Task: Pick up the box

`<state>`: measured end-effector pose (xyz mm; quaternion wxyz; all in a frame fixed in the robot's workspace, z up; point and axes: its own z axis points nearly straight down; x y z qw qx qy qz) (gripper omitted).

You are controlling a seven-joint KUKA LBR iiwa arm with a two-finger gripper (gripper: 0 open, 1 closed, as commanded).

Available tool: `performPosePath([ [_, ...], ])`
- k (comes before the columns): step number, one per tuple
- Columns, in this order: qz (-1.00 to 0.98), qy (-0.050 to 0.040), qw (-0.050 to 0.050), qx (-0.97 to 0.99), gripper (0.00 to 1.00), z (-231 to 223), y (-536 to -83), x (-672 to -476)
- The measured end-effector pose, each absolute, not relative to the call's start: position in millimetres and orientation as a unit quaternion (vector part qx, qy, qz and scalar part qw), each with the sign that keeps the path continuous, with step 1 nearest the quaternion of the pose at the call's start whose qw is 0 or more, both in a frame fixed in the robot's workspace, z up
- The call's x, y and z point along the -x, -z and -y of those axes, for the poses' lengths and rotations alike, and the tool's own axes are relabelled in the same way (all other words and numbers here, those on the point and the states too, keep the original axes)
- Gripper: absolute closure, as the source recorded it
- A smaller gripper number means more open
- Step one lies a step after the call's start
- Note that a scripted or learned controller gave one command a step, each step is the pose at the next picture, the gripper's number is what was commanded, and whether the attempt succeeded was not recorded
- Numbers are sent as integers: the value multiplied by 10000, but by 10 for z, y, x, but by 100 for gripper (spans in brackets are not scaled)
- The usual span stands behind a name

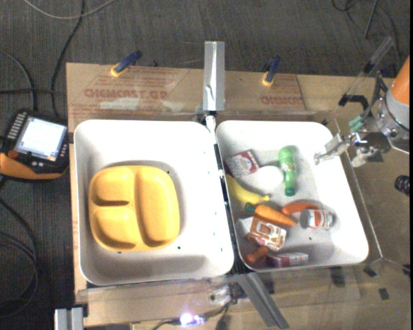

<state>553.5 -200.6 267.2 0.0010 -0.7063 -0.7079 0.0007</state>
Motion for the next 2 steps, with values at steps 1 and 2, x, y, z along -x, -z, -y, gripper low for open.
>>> performPosePath([
  [1, 7174, -12, 12, 6967, 0, 1498, -1959, -5746],
  [2, 7137, 8, -22, 7005, 0, 1215, -926, -5816],
])
